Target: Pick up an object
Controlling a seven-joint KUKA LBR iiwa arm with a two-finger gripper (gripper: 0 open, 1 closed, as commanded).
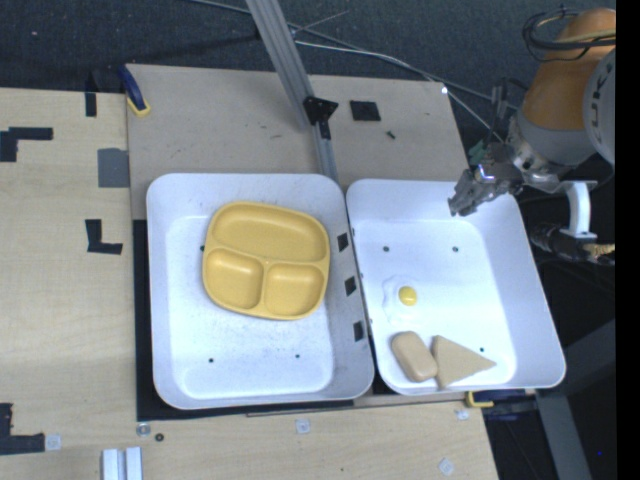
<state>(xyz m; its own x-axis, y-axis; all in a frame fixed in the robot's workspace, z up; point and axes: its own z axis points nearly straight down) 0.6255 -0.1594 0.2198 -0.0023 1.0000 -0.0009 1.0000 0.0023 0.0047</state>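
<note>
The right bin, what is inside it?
The right bin holds a yellow ball, a tan oval piece and a tan wedge. Whatever lies under them is covered.

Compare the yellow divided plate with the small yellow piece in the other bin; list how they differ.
The yellow divided plate is large and fills much of the left bin; the small yellow piece is tiny and sits in the right bin. The plate is a rounded square with three compartments; the piece is a plain roundish lump. The plate lies alone; the piece lies above two tan blocks. Both are yellow.
</note>
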